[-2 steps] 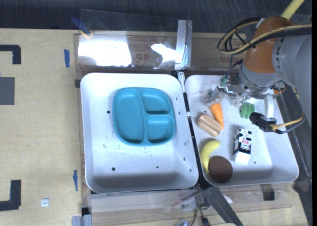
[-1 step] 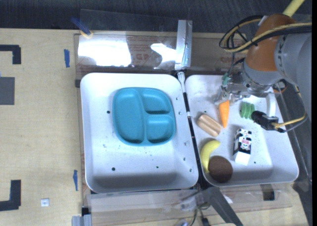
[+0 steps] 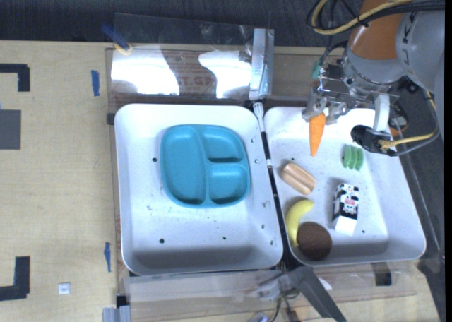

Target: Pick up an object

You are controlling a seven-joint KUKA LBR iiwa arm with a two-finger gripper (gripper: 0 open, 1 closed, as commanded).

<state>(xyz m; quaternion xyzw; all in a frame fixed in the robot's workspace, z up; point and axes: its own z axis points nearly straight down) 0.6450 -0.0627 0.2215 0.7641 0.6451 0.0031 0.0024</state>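
Orange toy carrot (image 3: 317, 132) hanging point-down over the far left part of the right bin (image 3: 402, 225), thick end pinched at the claw (image 3: 323, 107), tip seemingly just clear of the white floor. Closed on that carrot top, by the look of it, with only a small bite on the blunt end. Slippery-looking taper, so a likely slide out under any quick swing or jolt; a long body dangling below the grip, so a likely twist or pendulum sway. Close to the ridge between the bins, hence a possible knock of the tip against that wall on a sideways move. Directly below and nearby: a tan bread roll (image 3: 298, 177), a green ridged piece (image 3: 352, 157), a black-and-white carton (image 3: 346, 206), a yellow banana (image 3: 297, 217) touching a brown round thing (image 3: 313, 239); a dropped carrot could land on one of these and roll. Left bin (image 3: 134, 193) holding a blue divided plate (image 3: 206, 164), well apart from the carrot. Yellow cables (image 3: 406, 140) looping near the wrist, a possible snag on a turn. Worktop (image 3: 53, 172) beyond, plain wood.
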